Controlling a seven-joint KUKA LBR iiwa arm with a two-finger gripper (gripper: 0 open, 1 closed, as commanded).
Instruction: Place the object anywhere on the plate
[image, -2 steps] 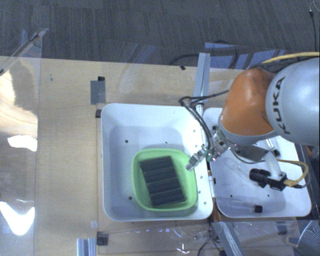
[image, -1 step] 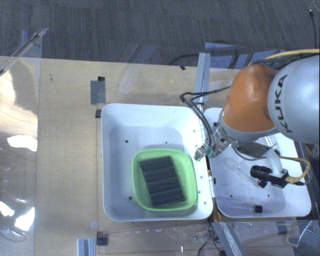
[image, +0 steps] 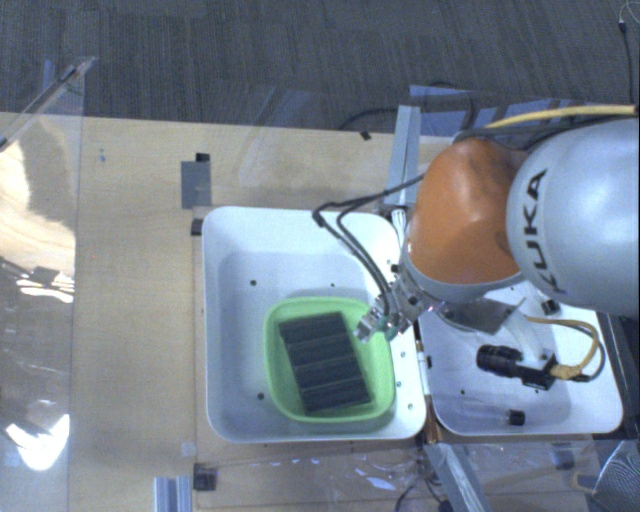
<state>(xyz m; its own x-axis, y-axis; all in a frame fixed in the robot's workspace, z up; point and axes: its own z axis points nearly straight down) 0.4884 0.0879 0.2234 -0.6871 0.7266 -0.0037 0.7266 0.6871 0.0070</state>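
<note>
A green square plate (image: 273, 345) with raised sides sits in the left bin (image: 232, 300), toward its front right. A dark grey ridged rectangular block (image: 322, 362) lies flat on the plate and covers most of its floor. My gripper (image: 373, 324) hangs over the plate's right rim, just beside the block's far right corner. Nothing shows between its tips. The orange band and grey body of the arm hide the strip between the two bins.
The right bin (image: 590, 405) lies partly under the arm, and a small black piece (image: 515, 417) rests on its floor near the front. Cables loop from the wrist over the left bin's back right corner (image: 345, 225). Wooden bench surrounds both bins.
</note>
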